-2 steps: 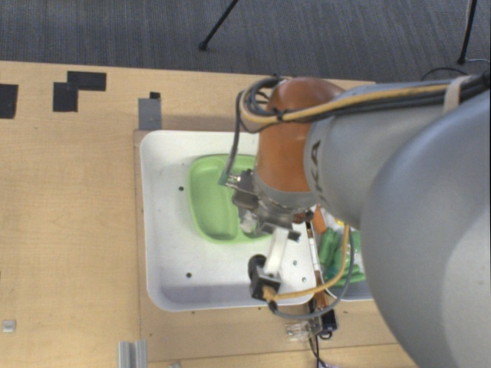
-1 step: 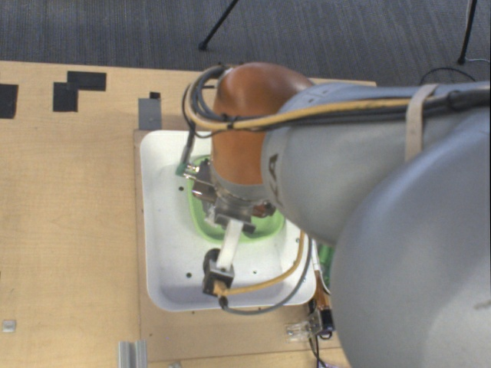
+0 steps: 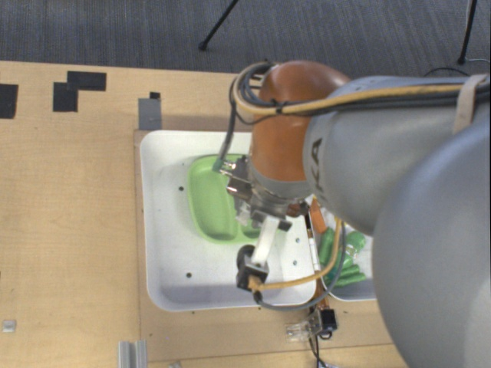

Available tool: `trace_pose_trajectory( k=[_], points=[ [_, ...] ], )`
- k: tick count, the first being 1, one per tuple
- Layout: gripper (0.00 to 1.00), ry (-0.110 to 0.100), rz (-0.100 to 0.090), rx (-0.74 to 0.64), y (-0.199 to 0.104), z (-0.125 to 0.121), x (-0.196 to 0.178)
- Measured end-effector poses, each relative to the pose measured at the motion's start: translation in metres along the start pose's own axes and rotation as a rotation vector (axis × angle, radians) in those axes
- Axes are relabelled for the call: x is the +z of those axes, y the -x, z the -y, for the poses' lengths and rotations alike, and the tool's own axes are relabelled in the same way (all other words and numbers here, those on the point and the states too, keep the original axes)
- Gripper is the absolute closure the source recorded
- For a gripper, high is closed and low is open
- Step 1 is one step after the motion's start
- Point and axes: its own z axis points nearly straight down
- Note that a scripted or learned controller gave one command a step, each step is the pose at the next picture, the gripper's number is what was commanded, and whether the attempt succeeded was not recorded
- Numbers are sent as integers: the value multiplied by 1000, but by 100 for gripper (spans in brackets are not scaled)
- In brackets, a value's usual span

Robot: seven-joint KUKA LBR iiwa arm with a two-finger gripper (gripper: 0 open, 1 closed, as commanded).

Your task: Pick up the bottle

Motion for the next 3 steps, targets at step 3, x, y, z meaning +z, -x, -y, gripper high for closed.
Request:
trace_pose_trajectory(
  k=[3],
  points=[
    [100, 3, -3, -132, -28, 8, -158]
  ],
)
